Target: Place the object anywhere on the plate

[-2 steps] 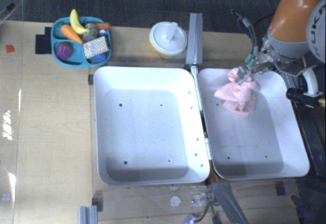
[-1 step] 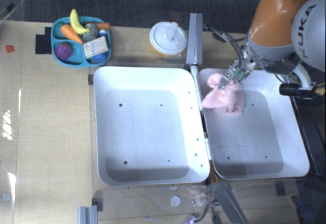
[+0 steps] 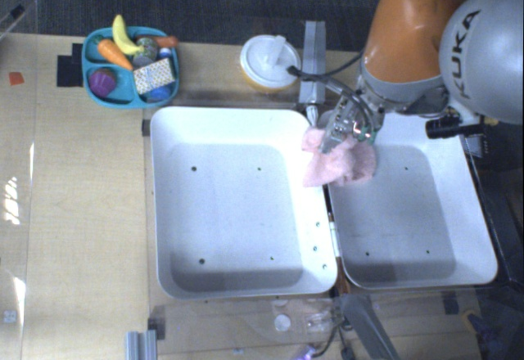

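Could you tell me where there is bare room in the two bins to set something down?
The left bin has a bare floor from wall to wall. The right bin is bare across its near and right parts. The crowding is at its far-left corner, where the gripper and the pink cloth overlap the divide.

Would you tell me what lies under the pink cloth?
The pink cloth hangs at the gripper, covering the adjoining rims of the left bin and right bin. Anything directly beneath it is covered.
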Tool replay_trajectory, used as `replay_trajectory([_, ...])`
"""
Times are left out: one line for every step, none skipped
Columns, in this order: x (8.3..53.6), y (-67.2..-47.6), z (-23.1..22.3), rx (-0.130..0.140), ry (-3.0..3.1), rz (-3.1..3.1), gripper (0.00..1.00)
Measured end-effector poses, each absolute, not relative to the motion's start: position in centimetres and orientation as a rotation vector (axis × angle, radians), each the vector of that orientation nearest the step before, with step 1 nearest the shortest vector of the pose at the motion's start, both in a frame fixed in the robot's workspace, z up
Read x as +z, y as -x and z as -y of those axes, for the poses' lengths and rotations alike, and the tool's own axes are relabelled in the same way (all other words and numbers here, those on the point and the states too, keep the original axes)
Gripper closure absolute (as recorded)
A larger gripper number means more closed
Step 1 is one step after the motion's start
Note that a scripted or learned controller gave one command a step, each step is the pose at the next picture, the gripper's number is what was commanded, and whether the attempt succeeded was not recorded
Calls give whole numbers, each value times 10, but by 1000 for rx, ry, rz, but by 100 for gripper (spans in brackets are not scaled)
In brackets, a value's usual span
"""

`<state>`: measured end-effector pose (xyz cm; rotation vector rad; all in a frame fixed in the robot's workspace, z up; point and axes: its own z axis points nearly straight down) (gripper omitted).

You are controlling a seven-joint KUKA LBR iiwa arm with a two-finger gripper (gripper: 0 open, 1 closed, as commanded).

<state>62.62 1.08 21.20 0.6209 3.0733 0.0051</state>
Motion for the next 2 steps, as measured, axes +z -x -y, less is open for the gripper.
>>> replay_trajectory([213,-620,-54,5,3,-3132,100])
replay_trajectory([227,-619,-112,7,5,-3131,100])
